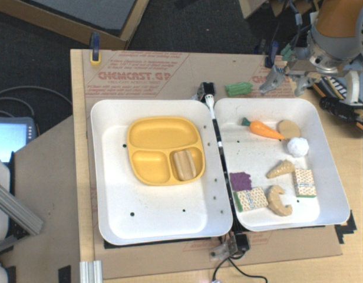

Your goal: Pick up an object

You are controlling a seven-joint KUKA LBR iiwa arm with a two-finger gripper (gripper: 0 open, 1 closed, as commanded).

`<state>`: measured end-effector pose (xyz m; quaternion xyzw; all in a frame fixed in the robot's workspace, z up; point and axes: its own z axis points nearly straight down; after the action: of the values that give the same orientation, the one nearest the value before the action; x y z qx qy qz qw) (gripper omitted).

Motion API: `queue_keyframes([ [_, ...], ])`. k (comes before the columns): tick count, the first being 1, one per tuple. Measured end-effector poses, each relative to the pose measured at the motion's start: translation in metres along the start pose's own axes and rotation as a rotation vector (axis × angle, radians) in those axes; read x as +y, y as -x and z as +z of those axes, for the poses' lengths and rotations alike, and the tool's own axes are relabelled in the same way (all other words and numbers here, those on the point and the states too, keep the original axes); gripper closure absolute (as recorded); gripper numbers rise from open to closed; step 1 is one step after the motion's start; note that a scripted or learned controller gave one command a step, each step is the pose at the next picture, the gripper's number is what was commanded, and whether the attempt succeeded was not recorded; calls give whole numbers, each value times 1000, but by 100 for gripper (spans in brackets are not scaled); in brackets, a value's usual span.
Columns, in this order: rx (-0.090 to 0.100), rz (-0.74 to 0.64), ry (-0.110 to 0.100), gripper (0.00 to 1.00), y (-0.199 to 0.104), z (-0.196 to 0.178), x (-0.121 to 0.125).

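your gripper (281,78) hangs at the top right, past the far rim of the right white bin (332,158), over the brown board. two thin grey fingers point down and look spread a little, with nothing between them. every toy you could pick lies nearer you and lower than the gripper. the closest is the small orange plastic carrot (265,130), just inside the far end of that bin. its long side runs left to right, with the green tip on the left. beside it sit a round tan cookie (289,128) and a white ball (297,147). the yellow plastic tray with three parts (165,150) is in the left white bin (111,175), well apart from the gripper.
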<state>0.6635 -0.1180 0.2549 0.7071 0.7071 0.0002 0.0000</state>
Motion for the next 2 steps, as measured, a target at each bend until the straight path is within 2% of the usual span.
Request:
queue_keyframes([
  [1,3,3,-17,0,3,175,-58],
  [2,0,1,0,0,3,165,-53],
])
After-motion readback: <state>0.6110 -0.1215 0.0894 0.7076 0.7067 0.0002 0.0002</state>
